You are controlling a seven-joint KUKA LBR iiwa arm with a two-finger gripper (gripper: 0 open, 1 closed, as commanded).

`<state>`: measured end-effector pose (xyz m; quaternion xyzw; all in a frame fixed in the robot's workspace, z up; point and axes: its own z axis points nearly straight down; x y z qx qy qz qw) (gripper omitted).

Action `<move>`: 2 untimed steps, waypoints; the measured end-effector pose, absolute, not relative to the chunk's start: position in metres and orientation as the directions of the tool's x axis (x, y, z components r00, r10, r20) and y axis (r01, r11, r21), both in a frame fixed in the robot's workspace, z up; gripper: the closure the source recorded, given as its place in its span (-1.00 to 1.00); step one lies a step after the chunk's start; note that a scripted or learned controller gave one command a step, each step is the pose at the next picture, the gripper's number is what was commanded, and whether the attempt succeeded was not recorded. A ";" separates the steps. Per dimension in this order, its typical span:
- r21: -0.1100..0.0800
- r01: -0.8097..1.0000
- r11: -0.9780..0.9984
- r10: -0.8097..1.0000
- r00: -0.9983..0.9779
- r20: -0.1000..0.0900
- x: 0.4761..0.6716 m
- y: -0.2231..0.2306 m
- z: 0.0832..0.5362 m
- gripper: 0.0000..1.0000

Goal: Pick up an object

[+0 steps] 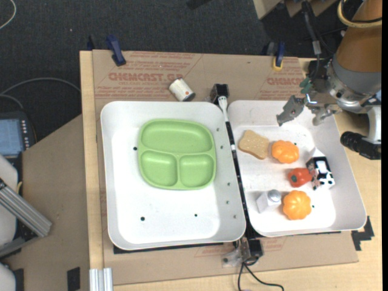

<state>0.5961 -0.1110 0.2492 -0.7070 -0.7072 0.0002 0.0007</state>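
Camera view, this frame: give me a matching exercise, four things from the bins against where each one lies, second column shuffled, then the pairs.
Things:
1. green divided plate
2. slice of bread
3. black-and-white toy
4. grey metal piece

Places:
A. right bin, near its right wall
B. left bin, upper middle
C. right bin, lower left, beside an orange fruit
D. right bin, upper left, near the divider between the bins

Pairs: 1-B, 2-D, 3-A, 4-C
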 end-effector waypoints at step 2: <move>0.002 1.000 0.001 1.000 -0.001 -0.001 0.561 -0.162 0.103 -1.00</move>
